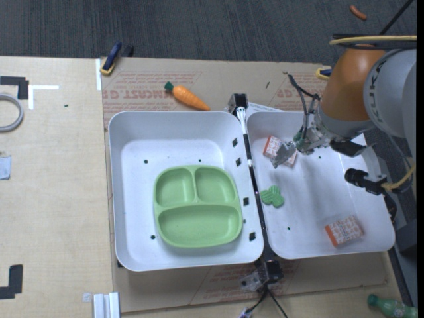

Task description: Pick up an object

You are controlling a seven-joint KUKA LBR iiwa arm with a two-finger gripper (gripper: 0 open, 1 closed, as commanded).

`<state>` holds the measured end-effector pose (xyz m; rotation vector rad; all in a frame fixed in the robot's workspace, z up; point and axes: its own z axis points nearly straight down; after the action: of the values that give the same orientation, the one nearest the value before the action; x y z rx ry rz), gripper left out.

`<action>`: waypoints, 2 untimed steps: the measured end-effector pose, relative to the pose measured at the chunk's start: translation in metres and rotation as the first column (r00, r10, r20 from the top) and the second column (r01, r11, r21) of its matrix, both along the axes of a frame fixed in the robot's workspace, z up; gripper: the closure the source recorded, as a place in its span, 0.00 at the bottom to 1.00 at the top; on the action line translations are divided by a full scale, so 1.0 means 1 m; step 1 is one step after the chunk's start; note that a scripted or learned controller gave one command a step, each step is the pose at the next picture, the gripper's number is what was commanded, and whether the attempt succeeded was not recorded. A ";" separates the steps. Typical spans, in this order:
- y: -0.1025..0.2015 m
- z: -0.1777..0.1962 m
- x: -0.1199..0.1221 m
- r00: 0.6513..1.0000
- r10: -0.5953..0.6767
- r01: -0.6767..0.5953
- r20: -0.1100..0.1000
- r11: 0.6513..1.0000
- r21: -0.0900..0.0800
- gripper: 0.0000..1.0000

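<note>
Gripper (286, 154) lowered into the right bin (371, 240), just beside a red-white packet (271, 146) (finger opening cannot be told), green piece (271, 197) nearer, green divided plate (197, 207) placed in the left bin (132, 244).

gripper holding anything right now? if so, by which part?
Cannot be told. The gripper is low in the right bin, right beside the small red-and-white packet, but the view doesn't settle whether it grips it.

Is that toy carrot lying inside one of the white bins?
No, the carrot lies on the cardboard behind the left bin, outside its rim, while the green plate sits inside that bin.
</note>
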<state>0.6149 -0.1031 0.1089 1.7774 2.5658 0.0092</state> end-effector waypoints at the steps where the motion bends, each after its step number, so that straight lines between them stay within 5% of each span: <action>1: 0.084 0.084 0.032 0.999 0.045 -0.045 -0.019 0.999 0.006 0.00; 2: 0.097 0.083 -0.028 0.975 0.222 -0.222 -0.020 0.975 0.006 0.00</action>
<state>0.5873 -0.0059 0.1923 1.4885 2.7663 -0.0007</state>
